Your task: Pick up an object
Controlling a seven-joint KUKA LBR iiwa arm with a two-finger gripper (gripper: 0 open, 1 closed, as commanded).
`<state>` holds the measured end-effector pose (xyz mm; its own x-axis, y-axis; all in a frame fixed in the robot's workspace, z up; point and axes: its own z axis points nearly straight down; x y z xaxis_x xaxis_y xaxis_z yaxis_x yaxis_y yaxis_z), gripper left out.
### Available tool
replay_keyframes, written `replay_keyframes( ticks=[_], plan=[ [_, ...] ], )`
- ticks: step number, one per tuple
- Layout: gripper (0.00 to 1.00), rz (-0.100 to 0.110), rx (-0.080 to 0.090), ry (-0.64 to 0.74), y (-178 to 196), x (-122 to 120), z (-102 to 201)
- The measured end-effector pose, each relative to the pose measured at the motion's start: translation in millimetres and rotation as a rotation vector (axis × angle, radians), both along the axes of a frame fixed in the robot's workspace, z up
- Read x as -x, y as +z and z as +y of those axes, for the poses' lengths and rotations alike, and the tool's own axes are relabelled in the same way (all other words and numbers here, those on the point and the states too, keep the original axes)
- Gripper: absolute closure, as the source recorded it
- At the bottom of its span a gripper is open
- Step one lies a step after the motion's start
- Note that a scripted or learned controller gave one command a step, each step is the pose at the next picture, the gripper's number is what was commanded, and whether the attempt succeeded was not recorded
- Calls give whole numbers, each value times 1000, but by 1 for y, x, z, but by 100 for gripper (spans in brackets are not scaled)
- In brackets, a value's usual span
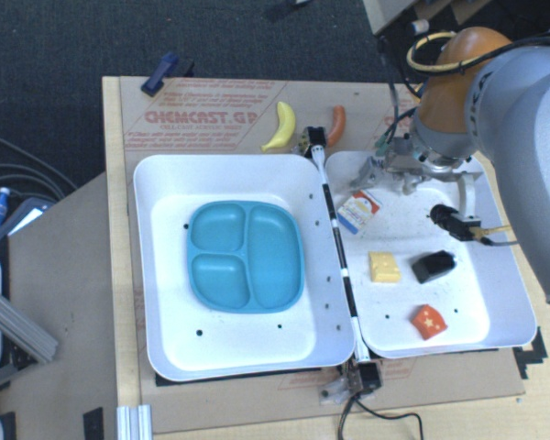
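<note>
My gripper [393, 172] hangs low over the far left corner of the right bin [504, 324], under the grey arm with its orange band. Just in front of it and to its left lies a small white packet with blue and red print [357, 211], apart from the gripper. Nearer the front of the same bin lie a yellow block [383, 267], a black block [434, 266] and a red piece [428, 321]. Nothing shows between the gripper's fingers.
The left bin [165, 337] holds a blue divided plate [247, 255]. Behind the bins, on the board, lie a yellow banana [280, 126], an orange-red sausage-shaped toy [335, 125] and a blue object [160, 73]. A black divider [337, 246] runs between the bins.
</note>
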<state>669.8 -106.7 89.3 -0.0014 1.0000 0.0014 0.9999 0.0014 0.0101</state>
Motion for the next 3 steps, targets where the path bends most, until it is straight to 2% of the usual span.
replay_keyframes(
  ticks=[1,2,3],
  plan=[
    [100,-3,1,2,11,-1,0],
    [0,-3,1,2,11,-1,0],
    [0,0,2,-2,0,30,11]
  ],
)
